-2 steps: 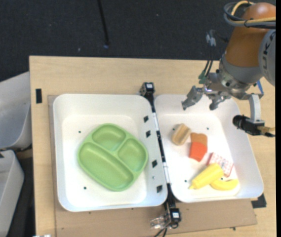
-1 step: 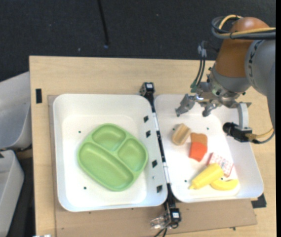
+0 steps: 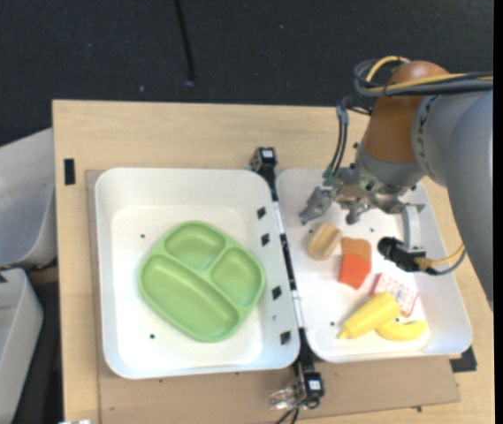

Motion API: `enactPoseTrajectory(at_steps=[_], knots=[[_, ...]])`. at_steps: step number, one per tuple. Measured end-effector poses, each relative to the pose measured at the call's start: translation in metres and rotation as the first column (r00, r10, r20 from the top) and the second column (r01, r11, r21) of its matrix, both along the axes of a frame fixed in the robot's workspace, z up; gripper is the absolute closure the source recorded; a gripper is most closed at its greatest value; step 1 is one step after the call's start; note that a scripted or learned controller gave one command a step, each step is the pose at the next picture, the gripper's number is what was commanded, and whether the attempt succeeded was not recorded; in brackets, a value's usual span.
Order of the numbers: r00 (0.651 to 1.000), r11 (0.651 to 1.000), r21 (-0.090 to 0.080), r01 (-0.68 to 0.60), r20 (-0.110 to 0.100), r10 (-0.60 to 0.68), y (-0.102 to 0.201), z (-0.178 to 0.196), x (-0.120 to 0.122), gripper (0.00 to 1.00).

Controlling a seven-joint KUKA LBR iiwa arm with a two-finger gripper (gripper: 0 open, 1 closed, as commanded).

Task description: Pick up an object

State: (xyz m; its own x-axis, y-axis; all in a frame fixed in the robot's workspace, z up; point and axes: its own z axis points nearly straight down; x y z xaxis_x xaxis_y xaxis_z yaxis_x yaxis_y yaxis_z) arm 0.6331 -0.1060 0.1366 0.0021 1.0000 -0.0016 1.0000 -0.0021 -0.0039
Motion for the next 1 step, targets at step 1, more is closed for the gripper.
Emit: enactPoseTrajectory(at_steps=[1], knots=[[1.0, 1.0, -0.001, 0.003, 0.001, -0.003, -0.0015, -0.0378, -0.0005, 0.0]])
